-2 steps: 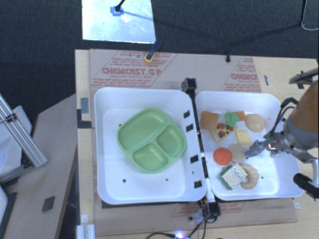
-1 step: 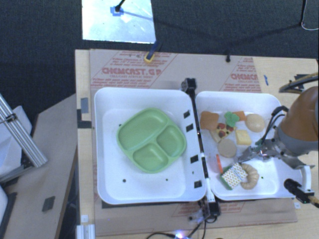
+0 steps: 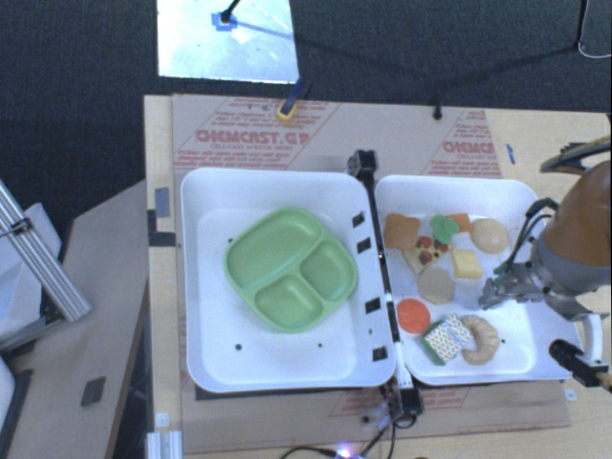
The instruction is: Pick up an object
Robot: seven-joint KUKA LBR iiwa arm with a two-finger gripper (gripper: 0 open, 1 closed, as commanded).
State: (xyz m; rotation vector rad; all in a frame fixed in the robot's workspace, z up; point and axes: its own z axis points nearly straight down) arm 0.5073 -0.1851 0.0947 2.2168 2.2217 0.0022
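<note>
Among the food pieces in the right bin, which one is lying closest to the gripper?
The pale yellow block is closest. It lies just left of the gripper, while the orange-red disc, the brown bun and the green piece all lie farther off.

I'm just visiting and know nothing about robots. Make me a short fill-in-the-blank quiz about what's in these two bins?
1. The green divided tray lies in the ____ bin as the camera sees it.
2. The tray has ____ compartments.
3. The toy foods, such as the orange disc and the yellow block, lie in the ____ bin.
4. The arm's gripper is over the ____ bin.

Missing words: left; three; right; right
</note>
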